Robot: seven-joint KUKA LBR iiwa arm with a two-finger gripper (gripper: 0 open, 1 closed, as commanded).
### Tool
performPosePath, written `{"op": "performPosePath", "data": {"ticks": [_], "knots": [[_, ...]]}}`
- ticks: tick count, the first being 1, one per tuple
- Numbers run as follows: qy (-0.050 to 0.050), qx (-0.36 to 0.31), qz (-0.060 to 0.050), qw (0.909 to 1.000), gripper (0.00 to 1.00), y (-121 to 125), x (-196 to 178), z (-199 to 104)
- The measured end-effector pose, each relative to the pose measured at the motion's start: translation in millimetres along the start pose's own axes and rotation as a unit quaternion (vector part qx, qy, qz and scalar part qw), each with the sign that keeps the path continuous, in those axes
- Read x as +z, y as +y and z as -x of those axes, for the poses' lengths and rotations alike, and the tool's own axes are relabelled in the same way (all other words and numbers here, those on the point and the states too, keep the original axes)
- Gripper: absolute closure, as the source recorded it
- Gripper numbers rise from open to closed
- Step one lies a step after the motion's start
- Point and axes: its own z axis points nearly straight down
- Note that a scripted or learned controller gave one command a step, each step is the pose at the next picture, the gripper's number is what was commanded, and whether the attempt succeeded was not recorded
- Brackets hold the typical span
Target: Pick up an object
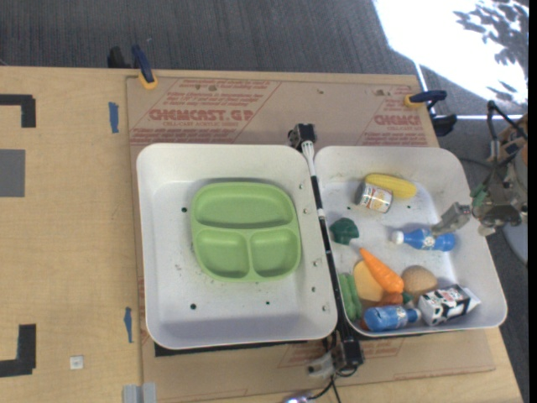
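Status: pick not yet made. Claw (457, 217) at right bin (478, 250) edge near blue bottle (426, 241); grip state cannot be told, nothing visibly held.

This is a robotics lab or test bench. A brown board (252, 107) printed "CHEMCAST GP" is held down by clamps (144, 67), blue tape marks (113, 116) dot the bench (59, 250), and two white bins (168, 309) hold a green tray (245, 229) and toy food (382, 271) (plastic props, not groceries).
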Motion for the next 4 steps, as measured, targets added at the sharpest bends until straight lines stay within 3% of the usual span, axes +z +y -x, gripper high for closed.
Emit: {"op": "performPosePath", "data": {"ticks": [1, 2, 3, 4], "knots": [[0.001, -0.130, -0.001, 0.9915, 0.00, -36.8, 77.6, -90.7], [-0.001, -0.212, 0.002, 0.9773, 0.00, 13.9, 95.8, -93.9], [-0.001, -0.196, 0.004, 0.9805, 0.00, -19.3, 113.5, -98.0], [-0.001, -0.196, 0.004, 0.9805, 0.00, -19.3, 113.5, -98.0]]}}
